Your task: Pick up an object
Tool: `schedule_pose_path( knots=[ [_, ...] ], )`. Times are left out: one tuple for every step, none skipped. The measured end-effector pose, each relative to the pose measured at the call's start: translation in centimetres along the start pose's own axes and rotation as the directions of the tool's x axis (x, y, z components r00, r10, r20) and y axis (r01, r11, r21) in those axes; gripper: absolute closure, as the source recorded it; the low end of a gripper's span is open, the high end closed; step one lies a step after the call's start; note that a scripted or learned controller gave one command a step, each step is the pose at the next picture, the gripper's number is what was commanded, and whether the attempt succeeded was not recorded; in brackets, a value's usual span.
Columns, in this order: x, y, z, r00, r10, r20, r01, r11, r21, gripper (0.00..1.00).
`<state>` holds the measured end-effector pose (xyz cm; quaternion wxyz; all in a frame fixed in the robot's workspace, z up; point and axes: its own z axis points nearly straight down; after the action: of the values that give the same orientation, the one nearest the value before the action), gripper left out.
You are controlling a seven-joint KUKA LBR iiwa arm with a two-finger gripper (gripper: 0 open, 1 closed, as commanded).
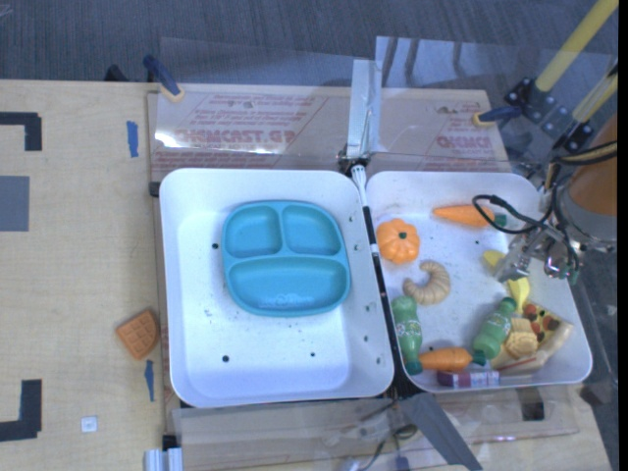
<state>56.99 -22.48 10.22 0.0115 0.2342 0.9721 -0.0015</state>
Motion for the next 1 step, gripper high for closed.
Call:
schedule_pose_path(
  knots=[
    [3.14, -1.42, 1.15, 0.999, 0.051, -0.009, -0.051, 0.999, 0.0, 0.0]
  ],
)
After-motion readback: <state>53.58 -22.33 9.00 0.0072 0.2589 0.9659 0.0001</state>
